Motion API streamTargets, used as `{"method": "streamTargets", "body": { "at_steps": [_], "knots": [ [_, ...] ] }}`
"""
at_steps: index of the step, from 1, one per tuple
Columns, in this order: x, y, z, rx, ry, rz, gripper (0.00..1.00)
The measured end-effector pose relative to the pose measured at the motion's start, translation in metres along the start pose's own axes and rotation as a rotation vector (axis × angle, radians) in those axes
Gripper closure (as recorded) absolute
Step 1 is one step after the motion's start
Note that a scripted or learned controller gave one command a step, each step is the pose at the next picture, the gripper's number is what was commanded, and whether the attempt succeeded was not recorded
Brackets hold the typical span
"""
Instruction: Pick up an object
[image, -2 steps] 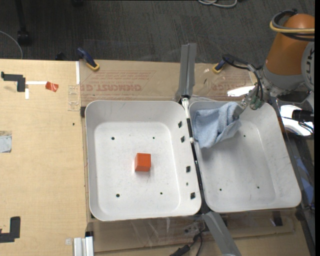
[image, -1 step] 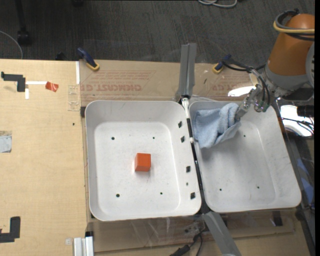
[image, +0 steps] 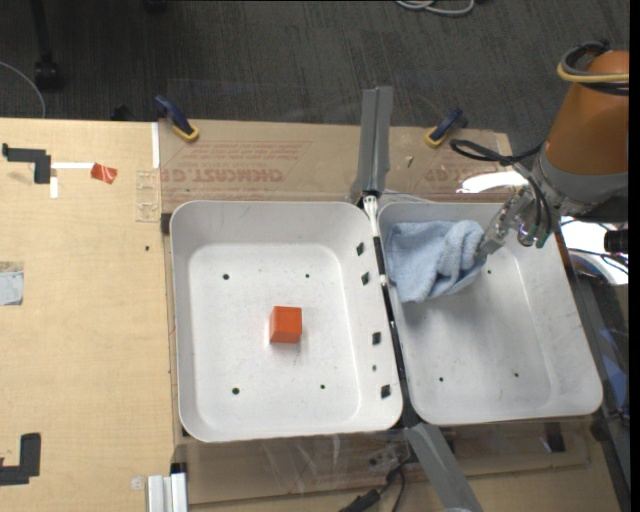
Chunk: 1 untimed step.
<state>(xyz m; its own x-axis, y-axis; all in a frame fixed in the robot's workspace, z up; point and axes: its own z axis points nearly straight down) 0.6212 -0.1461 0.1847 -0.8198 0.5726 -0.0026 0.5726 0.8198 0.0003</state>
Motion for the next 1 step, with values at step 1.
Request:
{"method": "streamTargets", "body": {
  "at_steps": [1],
  "knots": [
    [-0.0349, 0.0048, 0.0143, 0.0, -0.001, -0.039, 1.0]
  ]
}}
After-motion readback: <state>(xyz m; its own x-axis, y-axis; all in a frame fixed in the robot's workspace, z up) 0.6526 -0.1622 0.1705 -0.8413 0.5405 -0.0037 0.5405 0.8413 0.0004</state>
